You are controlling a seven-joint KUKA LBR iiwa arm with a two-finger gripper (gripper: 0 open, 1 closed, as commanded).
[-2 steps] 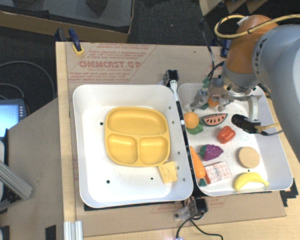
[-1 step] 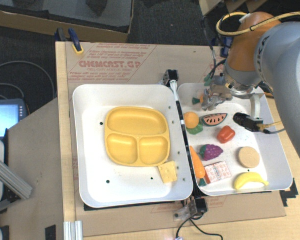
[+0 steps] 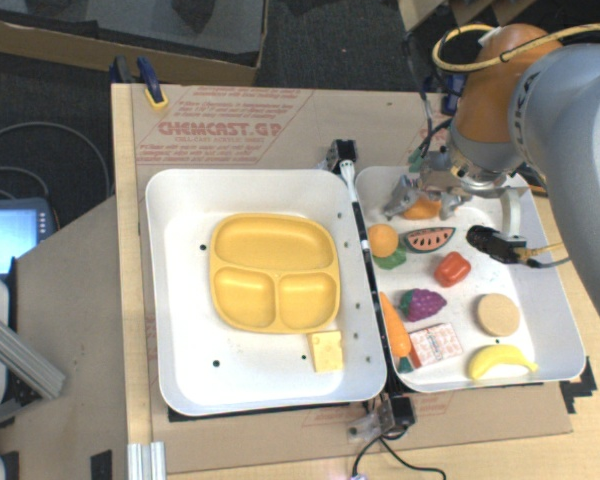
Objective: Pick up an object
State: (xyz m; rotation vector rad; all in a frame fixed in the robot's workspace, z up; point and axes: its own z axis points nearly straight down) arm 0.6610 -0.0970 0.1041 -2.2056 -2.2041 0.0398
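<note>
My gripper [image 3: 421, 200] is low over the back left corner of the right bin [image 3: 555, 313]. Its grey fingers [image 3: 397, 204] stand apart, open, on either side of a small orange toy piece [image 3: 421, 209] that rests on the bin floor. I cannot tell whether they touch it. Just in front lie an orange fruit with a green leaf [image 3: 383, 241] and a watermelon slice [image 3: 429, 238]. Further forward are a red pepper [image 3: 452, 267], purple grapes [image 3: 421, 303], a carrot [image 3: 394, 330], a cracker pack [image 3: 435, 345], a round biscuit [image 3: 498, 314] and a banana [image 3: 499, 362].
The left bin [image 3: 170, 268] holds a yellow divided plate [image 3: 275, 271] and a pale yellow cheese block [image 3: 326, 351] near its front edge. A black clamp [image 3: 342, 153] sits where the two bins meet at the back. The arm's grey body [image 3: 570, 118] covers the back right.
</note>
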